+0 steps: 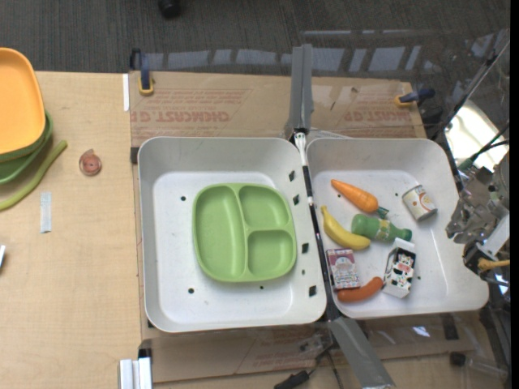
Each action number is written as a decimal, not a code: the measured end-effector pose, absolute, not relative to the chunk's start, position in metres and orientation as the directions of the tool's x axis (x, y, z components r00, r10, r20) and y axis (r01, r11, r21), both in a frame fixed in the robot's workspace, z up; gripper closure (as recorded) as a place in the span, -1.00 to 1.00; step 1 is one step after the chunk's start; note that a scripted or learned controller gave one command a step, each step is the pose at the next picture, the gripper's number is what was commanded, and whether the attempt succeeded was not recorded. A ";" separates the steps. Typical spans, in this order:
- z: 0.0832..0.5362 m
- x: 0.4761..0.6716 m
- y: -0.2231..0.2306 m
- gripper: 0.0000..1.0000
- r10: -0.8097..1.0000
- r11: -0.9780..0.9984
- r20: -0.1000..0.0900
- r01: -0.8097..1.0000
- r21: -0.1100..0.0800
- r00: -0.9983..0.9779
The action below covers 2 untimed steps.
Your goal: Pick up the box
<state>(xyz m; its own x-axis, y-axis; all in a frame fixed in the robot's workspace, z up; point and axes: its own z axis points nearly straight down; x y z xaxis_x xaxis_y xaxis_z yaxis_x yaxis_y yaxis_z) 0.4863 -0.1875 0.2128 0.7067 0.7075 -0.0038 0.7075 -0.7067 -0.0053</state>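
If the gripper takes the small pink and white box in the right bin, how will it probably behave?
The pink and white box lies flat, so it will probably not roll or tip. It looks like thin carton, likely light and easy to dent under a hard squeeze. A sausage lies close against its lower end and a banana sits just above, so both may shift.
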 end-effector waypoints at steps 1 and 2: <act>0.235 0.477 -0.202 1.00 0.481 -0.877 -0.004 0.481 -0.001 0.877; 0.256 0.478 -0.184 1.00 0.271 -0.962 -0.005 0.271 0.000 0.962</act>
<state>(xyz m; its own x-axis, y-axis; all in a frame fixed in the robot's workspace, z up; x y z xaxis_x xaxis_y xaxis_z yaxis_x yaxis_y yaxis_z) 0.4778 -0.1843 0.2563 0.9624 0.2714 -0.0048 0.2714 -0.9625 -0.0004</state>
